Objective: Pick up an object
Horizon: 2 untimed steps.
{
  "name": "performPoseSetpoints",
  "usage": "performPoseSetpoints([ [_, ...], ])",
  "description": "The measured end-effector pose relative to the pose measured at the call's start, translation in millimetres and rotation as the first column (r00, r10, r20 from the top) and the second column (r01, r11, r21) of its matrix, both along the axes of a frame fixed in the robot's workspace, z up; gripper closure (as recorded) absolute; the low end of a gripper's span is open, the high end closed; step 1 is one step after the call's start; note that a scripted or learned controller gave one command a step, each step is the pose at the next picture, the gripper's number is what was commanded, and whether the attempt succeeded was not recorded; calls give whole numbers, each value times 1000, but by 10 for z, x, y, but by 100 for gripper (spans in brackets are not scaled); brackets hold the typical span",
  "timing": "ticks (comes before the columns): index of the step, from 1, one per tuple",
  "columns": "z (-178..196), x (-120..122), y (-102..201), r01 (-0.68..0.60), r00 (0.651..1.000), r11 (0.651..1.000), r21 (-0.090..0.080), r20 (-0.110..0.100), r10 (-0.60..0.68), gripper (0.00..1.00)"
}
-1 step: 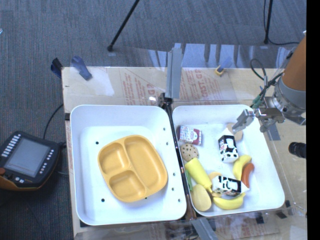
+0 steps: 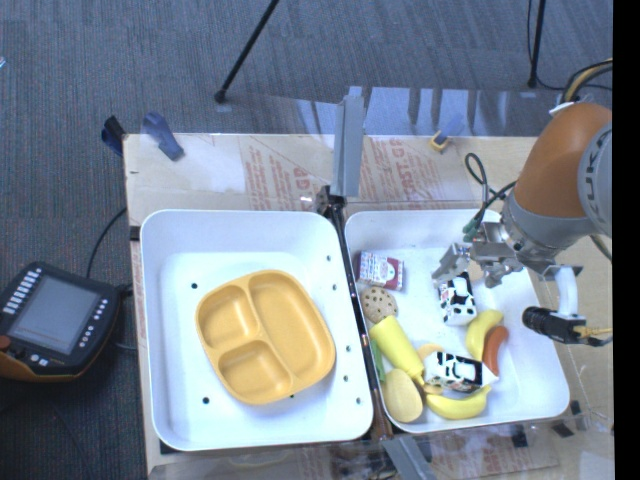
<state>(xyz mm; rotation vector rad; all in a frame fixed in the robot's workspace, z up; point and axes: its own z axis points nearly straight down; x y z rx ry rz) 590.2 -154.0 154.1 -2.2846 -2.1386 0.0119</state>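
1. Overhead, the arm (image 2: 565,183) reaches in from the right, its gripper (image 2: 478,260) hanging over the right bin (image 2: 545,393) near its back right part.
2. Whether the gripper is released or clenched cannot be told; nothing is seen between its fingers.
3. Just below the gripper stands a small black-and-white cow toy (image 2: 459,300), long axis running roughly front to back of the bin, apart from the metal.
4. Beside it lie a small banana (image 2: 482,328) and a reddish sausage (image 2: 495,347), both angled up to the right.
5. Nearer the front lie a long yellow banana (image 2: 458,404), a corn cob (image 2: 397,344) pointing up-left, and a cookie (image 2: 379,303).
6. The left bin (image 2: 170,258) holds a yellow divided plate (image 2: 264,336).
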Motion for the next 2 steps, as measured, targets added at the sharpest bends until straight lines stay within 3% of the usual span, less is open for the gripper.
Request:
performPoseSetpoints([
  [1, -702, 266, -136, -135, 991, 991, 0, 6, 135, 0],
  [2, -576, 286, -136, -134, 991, 991, 0, 10, 134, 100],
])
